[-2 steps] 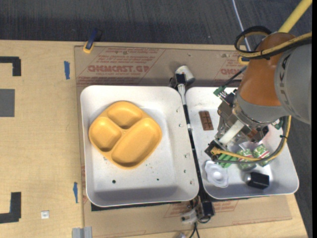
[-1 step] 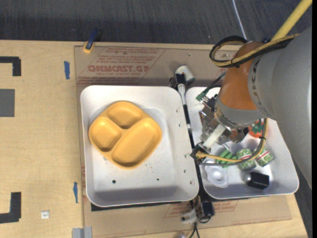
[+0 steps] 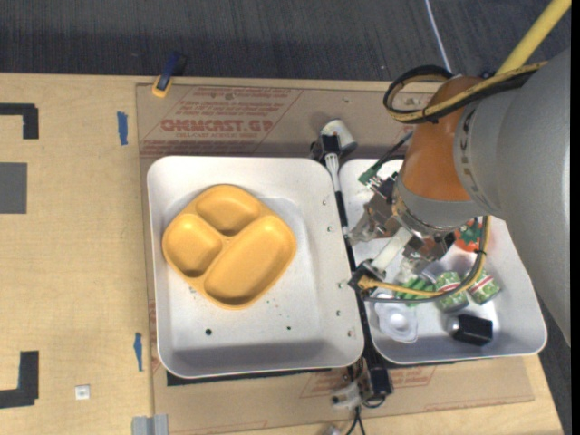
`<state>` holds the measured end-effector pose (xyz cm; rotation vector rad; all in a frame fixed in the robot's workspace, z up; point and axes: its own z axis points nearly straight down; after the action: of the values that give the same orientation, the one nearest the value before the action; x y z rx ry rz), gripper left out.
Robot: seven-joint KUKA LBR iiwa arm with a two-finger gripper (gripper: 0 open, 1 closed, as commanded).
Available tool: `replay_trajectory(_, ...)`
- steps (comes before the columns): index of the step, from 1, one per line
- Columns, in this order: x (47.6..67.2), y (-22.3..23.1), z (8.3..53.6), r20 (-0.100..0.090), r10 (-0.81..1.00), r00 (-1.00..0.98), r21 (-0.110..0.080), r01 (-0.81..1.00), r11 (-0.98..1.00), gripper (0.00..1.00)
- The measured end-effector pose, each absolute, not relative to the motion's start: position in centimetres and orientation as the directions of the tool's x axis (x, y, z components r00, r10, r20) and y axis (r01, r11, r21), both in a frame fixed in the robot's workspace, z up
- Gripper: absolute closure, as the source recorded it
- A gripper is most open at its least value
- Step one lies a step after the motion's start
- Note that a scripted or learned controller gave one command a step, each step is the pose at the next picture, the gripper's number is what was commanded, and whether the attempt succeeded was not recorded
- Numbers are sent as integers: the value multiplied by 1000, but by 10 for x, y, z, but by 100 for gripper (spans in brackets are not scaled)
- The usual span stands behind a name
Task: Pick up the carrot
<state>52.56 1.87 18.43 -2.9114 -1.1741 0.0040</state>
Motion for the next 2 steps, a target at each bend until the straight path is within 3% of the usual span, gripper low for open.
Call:
replay_trajectory(1, 483, 56, 184, -2, 795, 607, -5, 795, -607, 0)
replay_trajectory(2, 547, 117, 144, -1, 731, 682, -3, 731, -682, 0)
